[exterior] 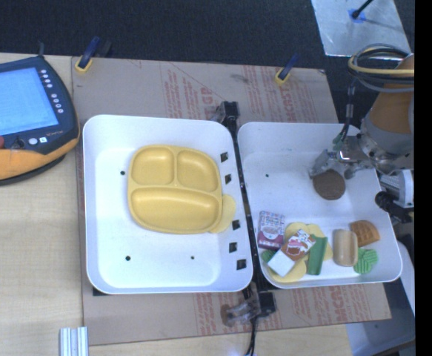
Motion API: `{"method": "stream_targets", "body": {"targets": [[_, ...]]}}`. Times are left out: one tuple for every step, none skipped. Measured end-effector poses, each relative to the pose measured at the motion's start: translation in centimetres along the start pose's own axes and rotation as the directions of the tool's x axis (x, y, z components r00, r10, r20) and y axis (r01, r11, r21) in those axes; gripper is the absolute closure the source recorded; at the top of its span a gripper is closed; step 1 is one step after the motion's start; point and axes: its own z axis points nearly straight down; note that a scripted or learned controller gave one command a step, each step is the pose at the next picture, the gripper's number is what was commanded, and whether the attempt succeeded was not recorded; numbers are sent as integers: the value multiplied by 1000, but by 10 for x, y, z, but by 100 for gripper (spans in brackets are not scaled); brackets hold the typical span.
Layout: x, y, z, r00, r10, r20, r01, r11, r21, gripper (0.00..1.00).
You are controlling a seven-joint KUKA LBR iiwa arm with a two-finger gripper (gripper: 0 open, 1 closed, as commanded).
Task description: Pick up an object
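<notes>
My gripper (333,165) hangs over the upper right part of the right bin (275,143), with the grey and orange arm (387,117) reaching in from the right. Directly below it is a brown round object (330,188); whether it is gripped or just lying on the bin floor I cannot tell. Along the bin's front edge lie toy foods: a pink packet (271,228), a pizza-like piece (298,244), a green strip (318,256), a bread roll (344,246), a brown pastry (364,233) and a green leafy piece (366,261).
The left bin (108,199) holds a yellow divided plate (175,189). A teach pendant (19,113) rests at the bench's far left. Clips (231,112) join the bins in the middle. The right bin's upper left floor is bare.
</notes>
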Motion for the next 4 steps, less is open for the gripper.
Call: {"method": "stream_targets", "body": {"targets": [[57,-26,-17,1000,-5,-3,5,1000,10,0],[-1,14,0,1000,0,1,0,1000,1,0],[71,-40,-18,1000,-4,-4,4,1000,12,0],[29,-3,-34,1000,0,0,0,1000,1,0]]}}
